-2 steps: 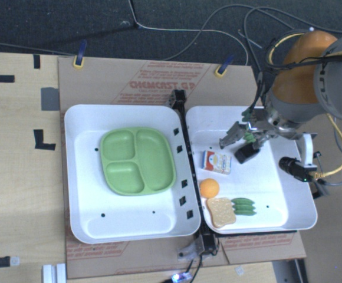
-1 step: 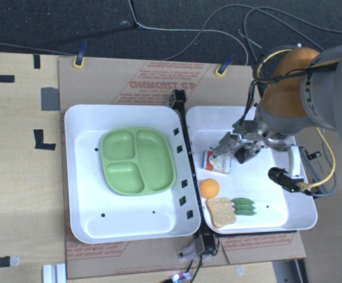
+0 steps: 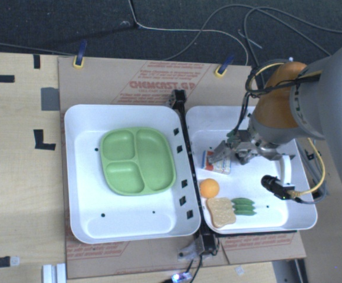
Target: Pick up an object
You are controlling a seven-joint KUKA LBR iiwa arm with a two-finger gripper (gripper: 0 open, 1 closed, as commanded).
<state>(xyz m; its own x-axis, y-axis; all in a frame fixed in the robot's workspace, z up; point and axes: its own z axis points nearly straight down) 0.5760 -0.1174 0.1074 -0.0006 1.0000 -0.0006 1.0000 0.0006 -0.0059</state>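
Your gripper (image 3: 229, 150) is hovering over the small red-and-white packet (image 3: 217, 161) in the right bin (image 3: 301, 217). I cannot tell its grip state. An orange (image 3: 209, 188) is sitting just below.

Red print on the cardboard sheet (image 3: 159, 81) under the bins: big line looks like "CHEMCAST GP", smaller lines around it too blurred to read. Small red-and-white packet (image 3: 217, 161) in right bin: markings illegible.

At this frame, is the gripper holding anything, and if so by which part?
It cannot be told. The gripper is low in the right bin, right at a small red-and-white packet, but no object is visibly between its fingers.
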